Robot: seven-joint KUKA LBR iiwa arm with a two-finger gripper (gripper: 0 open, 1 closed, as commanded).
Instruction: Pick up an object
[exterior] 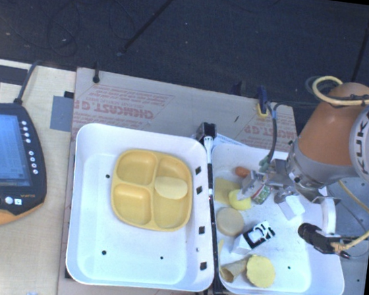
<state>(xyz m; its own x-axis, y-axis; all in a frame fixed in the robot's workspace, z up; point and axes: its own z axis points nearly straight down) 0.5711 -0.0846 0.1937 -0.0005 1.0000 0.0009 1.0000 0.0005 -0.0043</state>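
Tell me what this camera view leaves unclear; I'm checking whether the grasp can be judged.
- Gripper: too small and cluttered in the camera view to read its fingers or any hold on the pale yellow lumpy object.
- Small orange-red object: too small to identify.
- Far side of the right shallow white bin: covered by the grey and orange arm.
- Black-and-white patterned block: its markings are too blurred to read.

The arm [348, 143] reaches in from the right, its orange band bulging high above the wrist. The wrist tips downward and leftward, and the gripper [259, 186] hangs low at its end, pointing left, a cable looping over the top of the arm.
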